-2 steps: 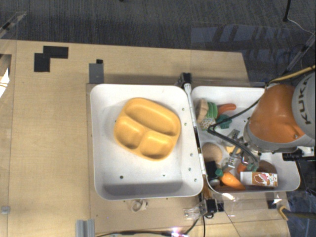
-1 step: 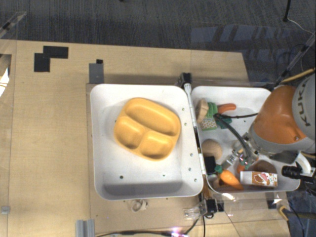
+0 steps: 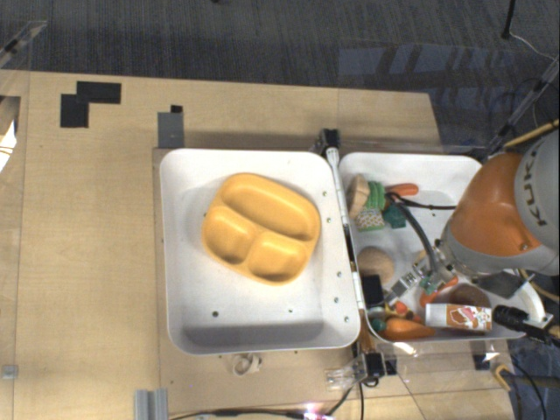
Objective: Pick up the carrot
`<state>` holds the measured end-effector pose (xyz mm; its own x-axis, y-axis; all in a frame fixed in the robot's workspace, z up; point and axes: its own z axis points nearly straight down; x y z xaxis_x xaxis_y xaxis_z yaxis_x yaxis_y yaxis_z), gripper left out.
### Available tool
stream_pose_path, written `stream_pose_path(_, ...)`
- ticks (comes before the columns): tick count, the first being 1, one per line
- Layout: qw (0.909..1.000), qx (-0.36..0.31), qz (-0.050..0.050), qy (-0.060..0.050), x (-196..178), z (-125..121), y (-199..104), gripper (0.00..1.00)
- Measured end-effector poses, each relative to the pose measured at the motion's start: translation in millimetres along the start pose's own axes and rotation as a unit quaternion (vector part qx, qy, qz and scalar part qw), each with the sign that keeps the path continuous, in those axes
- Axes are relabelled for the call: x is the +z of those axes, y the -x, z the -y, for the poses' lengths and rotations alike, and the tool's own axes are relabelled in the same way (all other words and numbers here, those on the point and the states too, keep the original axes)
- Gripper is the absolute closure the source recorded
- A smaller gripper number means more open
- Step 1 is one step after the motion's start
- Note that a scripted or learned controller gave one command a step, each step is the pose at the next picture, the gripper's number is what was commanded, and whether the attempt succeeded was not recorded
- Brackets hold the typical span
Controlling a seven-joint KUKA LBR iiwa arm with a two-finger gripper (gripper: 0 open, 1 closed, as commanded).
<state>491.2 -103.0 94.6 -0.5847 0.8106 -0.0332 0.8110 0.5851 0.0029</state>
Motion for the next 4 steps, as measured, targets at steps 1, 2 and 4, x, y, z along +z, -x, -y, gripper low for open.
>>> stream_pose_path(1, 0.9838, -0.179, -0.011, 0.005, -72.4, -6.0, 45.3, 0.0)
stream_pose_path(2, 0.993, -0.118, -0.01, 0.005, 9.3, -19.1, 100.6, 0.0)
stream_pose_path(4, 0.9948, 0.101, -0.009, 0.005, 4.8, 6.4, 12.3, 0.0)
